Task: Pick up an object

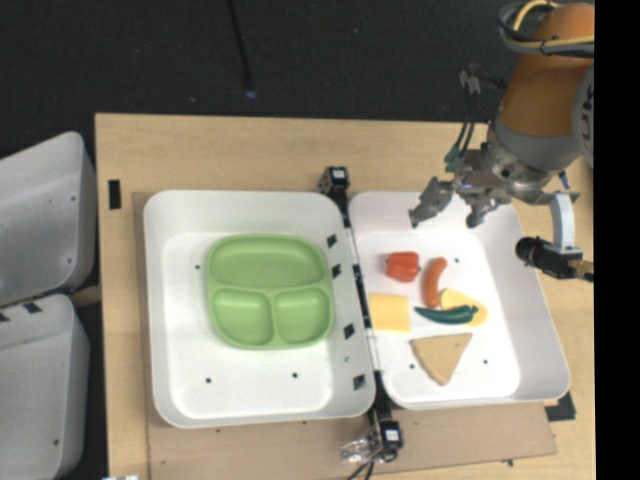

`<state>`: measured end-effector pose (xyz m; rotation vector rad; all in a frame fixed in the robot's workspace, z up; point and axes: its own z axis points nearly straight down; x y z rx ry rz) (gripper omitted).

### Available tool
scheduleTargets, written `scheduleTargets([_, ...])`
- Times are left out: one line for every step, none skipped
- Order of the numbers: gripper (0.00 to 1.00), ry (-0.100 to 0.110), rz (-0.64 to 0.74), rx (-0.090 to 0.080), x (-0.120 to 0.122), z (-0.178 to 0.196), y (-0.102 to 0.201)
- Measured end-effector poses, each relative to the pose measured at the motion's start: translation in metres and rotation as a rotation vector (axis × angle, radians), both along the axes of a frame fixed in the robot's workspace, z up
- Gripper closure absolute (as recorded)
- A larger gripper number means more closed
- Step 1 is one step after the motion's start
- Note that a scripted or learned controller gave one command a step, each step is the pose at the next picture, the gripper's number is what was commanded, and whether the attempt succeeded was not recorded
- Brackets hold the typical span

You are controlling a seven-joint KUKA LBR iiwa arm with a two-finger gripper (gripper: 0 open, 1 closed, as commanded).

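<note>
In the right bin lie a red tomato, sausage, green pepper, cheese and tan wedge.

The arm was cut off at the top right, above the right bin. In that bin, the green pepper lay across a yellow piece, hiding most of it. The hand was blurred.

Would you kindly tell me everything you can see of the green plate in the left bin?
The green plate is pale green, matte, plastic-looking, a rounded rectangle with three compartments: one wide at the far side, two smaller at the near side. It lies flat, right way up, in the middle of the left bin, nothing in it, touching only the bin floor.
</note>
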<state>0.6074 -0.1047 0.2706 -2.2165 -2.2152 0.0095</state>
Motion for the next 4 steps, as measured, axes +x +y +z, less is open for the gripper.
scheduleTargets([0.0,-0.011,0.002,-0.001,0.002,0.006,0.0])
scheduleTargets([0.0,-0.006,0.0,-0.003,0.002,-0.038,-0.005])
scheduleTargets([0.0,-0.005,-0.001,-0.003,0.001,-0.081,-0.01])
scheduleTargets([0.0,-0.004,-0.002,-0.003,-0.002,-0.145,-0.007])
